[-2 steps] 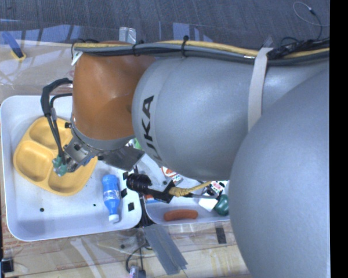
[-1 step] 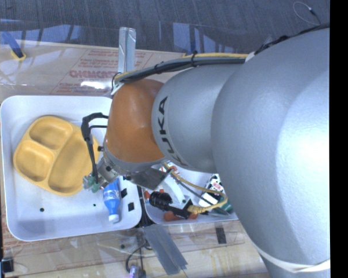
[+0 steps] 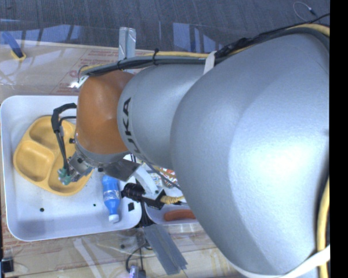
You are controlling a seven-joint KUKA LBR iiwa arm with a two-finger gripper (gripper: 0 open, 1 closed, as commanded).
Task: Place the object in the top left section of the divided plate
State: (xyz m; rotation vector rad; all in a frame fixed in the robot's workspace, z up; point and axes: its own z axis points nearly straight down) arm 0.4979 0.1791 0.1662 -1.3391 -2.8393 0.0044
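A yellow divided plate [image 3: 35, 152] lies at the left of the left white bin [image 3: 23, 225]. My gripper [image 3: 68, 175] hangs over the plate's right rim, under the orange wrist band, and is mostly hidden by the arm. At its tip is a small green bit [image 3: 64, 178], touching or just above the rim. I cannot tell if that bit is held. A blue bottle [image 3: 110, 197] with a white cap lies in the same bin, just right of the plate.
The grey arm covers the right bin and most of the view. A red-orange thing [image 3: 180, 215] and some pale clutter [image 3: 162, 181] peek out beneath it in the right bin. Bare white floor shows along the left bin's front.
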